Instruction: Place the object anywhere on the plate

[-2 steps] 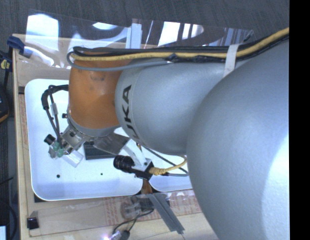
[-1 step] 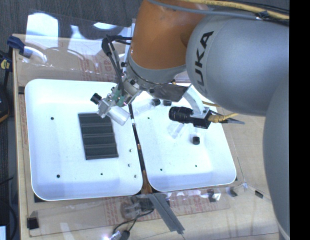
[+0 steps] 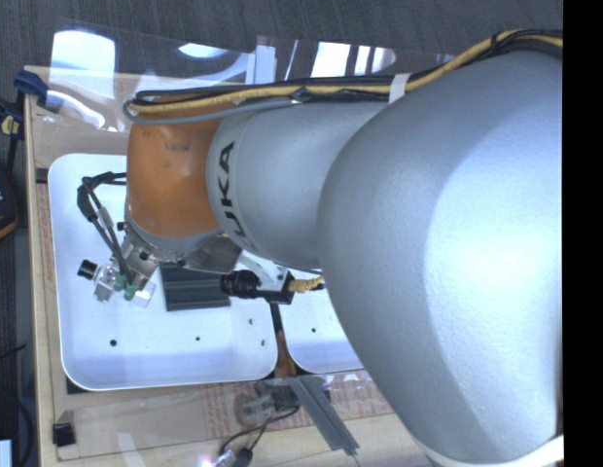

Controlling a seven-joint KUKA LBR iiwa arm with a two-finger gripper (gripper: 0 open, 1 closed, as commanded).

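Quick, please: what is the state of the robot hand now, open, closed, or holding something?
Hand: it sits low over the left bin, under the arm's wrist; open or closed cannot be told.

Bulky grey arm, orange wrist band, black "KUKA" lettering, yellow-and-black cable along top

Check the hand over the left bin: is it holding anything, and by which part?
Cannot be told. The hand sits low over the left bin, but the arm covers most of it; no object is visible in it.

Two white bins sit on a wooden bench.
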